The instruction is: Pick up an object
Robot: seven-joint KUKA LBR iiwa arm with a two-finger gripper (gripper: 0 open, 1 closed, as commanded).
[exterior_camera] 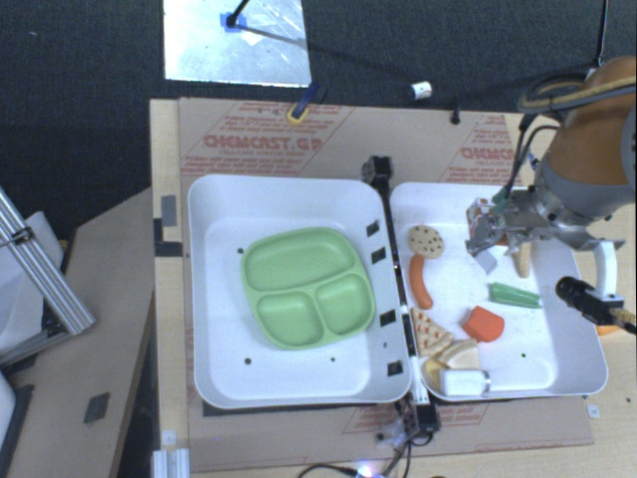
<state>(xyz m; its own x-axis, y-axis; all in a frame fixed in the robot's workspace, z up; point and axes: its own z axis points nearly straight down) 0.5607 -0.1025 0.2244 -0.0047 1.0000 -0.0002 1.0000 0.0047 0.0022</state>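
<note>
The right-hand shallow white bin (572,361) holds the toy food: a round speckled tan cookie (425,239), a slim orange-red sausage (421,283), a flat green wedge (515,294), an orange-red block (484,323), a pizza-like slice (430,333), pale pieces in the near corner (456,366); the metal two-finger gripper (485,239) hangs over the bin's far side, beside a tan stick-shaped piece (523,259), though whether it grips anything I cannot tell; the left white bin (214,366) carries a pale green three-compartment tray (307,287); the brown board (269,137) beneath reads "CHEMCAST GP".
</note>
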